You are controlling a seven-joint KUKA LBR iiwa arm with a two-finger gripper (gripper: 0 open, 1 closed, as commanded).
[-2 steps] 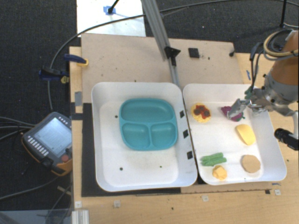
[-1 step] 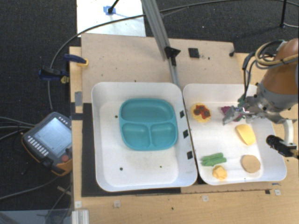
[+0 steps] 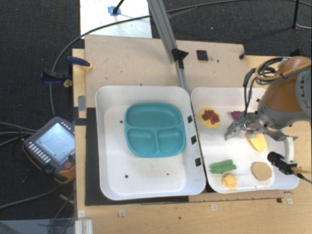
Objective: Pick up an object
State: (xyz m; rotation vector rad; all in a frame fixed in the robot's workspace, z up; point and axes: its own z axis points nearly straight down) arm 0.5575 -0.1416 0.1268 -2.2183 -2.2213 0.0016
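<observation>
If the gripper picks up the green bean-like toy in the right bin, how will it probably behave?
The green toy looks small and long, so it is probably light and may turn in the grip. Its surface looks smooth, perhaps slippery. It lies flat on the right bin floor, close to the yellow lump, which a push might disturb.

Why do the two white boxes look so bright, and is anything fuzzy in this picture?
In the camera view, light from above makes the left bin and right bin nearly glow, washing out their walls; the teal plate casts hardly any shadow; the gripper and small foods like the green beans look soft and slightly blurry, their edges not crisp.
</observation>
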